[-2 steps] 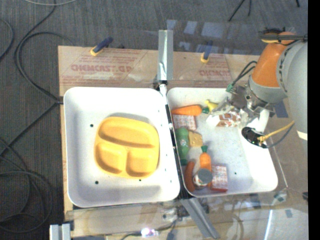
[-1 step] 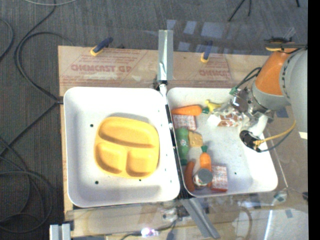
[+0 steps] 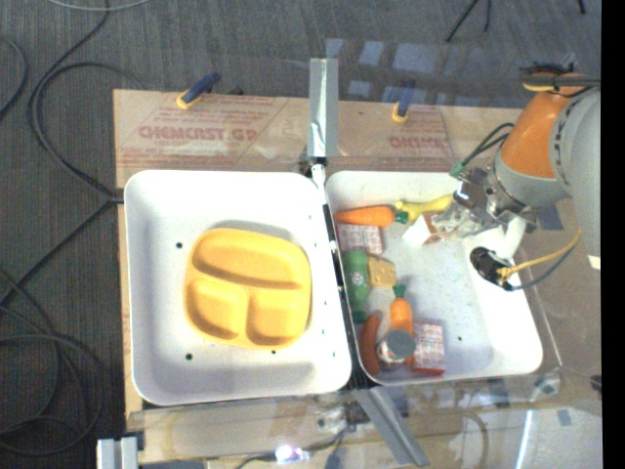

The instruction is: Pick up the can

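I see the left bin [image 3: 146, 291] carrying a yellow divided tray [image 3: 250, 286] at its middle. The right bin [image 3: 488, 330] holds the clutter along its left wall: a carrot [image 3: 365, 217] and a banana [image 3: 427, 205] at the far end, a green bottle [image 3: 354, 277] below them, then a second small carrot [image 3: 401, 314]. The can [image 3: 395, 346] stands at the near left corner, top facing up, just beside a red-and-white packet [image 3: 428, 347]. The arm [image 3: 547, 149] enters from the right; its gripper [image 3: 459, 218] hangs over the bin's far end, well apart from the can. I cannot tell its opening, nor whether it touches anything.
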Controlling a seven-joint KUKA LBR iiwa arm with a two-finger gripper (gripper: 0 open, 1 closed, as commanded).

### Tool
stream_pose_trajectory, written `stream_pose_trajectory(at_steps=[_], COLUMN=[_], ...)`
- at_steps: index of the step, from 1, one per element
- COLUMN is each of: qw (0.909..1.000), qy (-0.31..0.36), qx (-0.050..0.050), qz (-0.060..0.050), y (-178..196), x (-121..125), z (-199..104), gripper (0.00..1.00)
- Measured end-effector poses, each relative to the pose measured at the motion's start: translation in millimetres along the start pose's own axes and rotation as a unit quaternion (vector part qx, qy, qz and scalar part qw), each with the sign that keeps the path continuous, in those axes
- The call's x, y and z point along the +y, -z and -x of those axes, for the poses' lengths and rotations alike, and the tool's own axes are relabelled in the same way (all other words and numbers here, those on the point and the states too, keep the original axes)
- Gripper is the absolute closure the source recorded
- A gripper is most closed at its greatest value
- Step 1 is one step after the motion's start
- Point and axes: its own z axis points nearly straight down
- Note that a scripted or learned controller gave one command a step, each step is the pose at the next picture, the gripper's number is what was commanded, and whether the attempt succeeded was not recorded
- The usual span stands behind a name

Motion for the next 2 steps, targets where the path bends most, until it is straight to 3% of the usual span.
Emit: stream_pose_trajectory(at_steps=[1,2], qw=[1.0,0.9995], qy=[-0.001,0.023], qx=[-0.002,-0.017], qz=[0.001,-0.015], y=[-2,1], x=[0,-6], z=[2,-21], gripper=[0.0,0.0])
